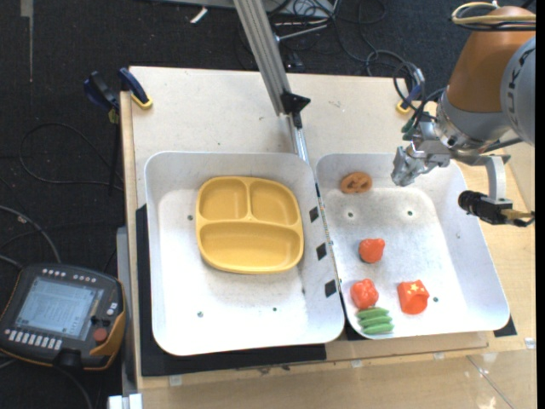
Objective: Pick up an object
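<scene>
Nearest us, at the front lip of the right bin (pixel 485 271), lies a ridged green piece (pixel 375 319) that looks like a toy pea pod, with two red items just behind it: a rounded one (pixel 364 293) and a blockier one with a pale spot (pixel 413 296). A smaller red lump (pixel 371 250) sits mid-bin, and a brown pretzel-shaped piece (pixel 356 182) rests near the back wall. We judge all of these to be light, hard plastic play food: stiff, not fragile, but smooth and rounded enough to squirt out of a pinch.

Any of them could serve as the object to pick. We would favour the pretzel, since the gripper (pixel 404 170) hovers just beside it to the right; a hold across its flat width should suit, though its low profile leaves little to grip. The blocky red item offers flatter sides.

From this angle we cannot tell how the tool is set, and nothing appears to be held.

Over in the left bin (pixel 166 228) sits a yellow divided plate (pixel 249 224), glossy with three compartments. Both bins are matte white and faintly speckled.
</scene>
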